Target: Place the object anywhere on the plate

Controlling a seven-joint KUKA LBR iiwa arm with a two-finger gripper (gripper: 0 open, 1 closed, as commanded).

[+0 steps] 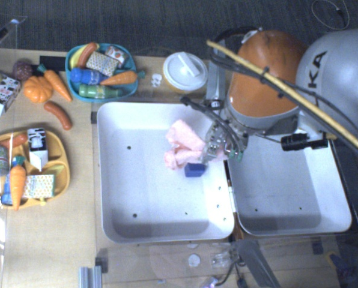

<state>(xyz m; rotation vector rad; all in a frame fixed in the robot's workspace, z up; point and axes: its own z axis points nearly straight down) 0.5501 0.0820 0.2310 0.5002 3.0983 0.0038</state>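
Note:
A small blue block (pixel 195 169) lies on the floor of the left white bin (pixel 137 215), near its right wall. Touching it on the upper left is a pale pink, crumpled-looking piece (pixel 183 143), which may be the plate; its shape is hard to make out. My gripper (pixel 217 149) hangs over the right edge of the left bin, just above and to the right of the blue block and beside the pink piece. Nothing is visibly held in it. The grey and orange arm (pixel 266 83) covers the bins' upper right.
The right white bin (pixel 293 209) lies under the arm. A white lidded cup (pixel 185 71) stands behind the left bin. Left of the bins sit a blue bowl (pixel 101 71) and a yellow tray (pixel 26 170) of toy food, with a loose pumpkin, carrot and sausage.

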